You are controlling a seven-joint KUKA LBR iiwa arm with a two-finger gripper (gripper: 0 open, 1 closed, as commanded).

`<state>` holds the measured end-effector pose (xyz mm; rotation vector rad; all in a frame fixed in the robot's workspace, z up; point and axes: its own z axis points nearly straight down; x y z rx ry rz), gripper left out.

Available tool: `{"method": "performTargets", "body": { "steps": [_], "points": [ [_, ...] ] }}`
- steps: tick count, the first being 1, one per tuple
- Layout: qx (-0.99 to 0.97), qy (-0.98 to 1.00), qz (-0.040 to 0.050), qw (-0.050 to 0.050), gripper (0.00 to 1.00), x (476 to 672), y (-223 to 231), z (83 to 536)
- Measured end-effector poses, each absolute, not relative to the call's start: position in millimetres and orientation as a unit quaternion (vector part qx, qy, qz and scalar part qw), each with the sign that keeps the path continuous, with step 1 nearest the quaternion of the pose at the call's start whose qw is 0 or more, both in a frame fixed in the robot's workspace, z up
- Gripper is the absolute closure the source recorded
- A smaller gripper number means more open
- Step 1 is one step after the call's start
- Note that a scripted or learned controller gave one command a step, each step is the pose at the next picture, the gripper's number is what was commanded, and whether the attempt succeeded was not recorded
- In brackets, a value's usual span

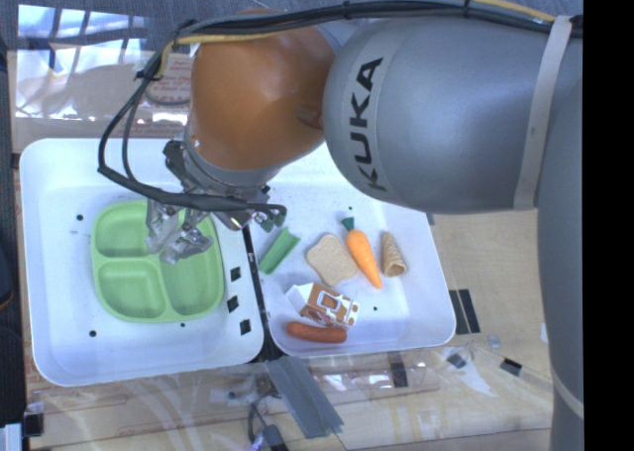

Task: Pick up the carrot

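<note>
Carrot (363,254) lies in right bin (421,325), well right of the end effector (178,234). End effector hangs over green tray (124,285) in left bin, holding nothing; finger spread cannot be told.

bins (40,241): 2 | tray (111,285): 1 | carrot (363,254): 1 | sausage (317,332): 1

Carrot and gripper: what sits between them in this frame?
In the camera view, the gripper hangs over the green tray in the left bin; the carrot lies in the right bin. Between them lie the green stick and the bread slice.
</note>
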<state>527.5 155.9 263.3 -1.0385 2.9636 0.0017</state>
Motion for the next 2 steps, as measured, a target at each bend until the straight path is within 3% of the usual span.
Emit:
{"method": "performTargets", "body": {
  "steps": [2],
  "points": [
    [-0.069,0.998,0.0002,0.002,1.0,530.1,177.6,255.1]
  ]
}}
